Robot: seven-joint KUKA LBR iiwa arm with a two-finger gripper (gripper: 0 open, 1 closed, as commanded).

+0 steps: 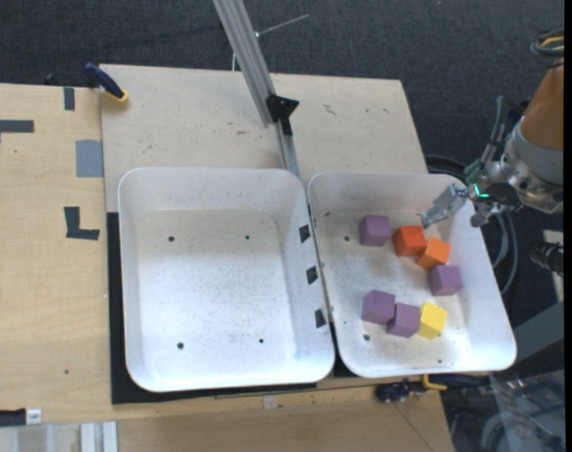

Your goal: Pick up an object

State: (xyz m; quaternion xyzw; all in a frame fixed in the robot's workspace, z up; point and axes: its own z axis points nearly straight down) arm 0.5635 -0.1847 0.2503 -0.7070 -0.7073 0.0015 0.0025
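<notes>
While the two-finger gripper hangs spread and empty over the right white bin, the orange foam cubes touch just left; fingers may straddle both.

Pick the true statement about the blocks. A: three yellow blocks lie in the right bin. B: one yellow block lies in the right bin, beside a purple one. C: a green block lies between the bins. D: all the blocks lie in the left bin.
B: the yellow block sits in the right bin against a purple block, and it is the one yellow block there.
</notes>
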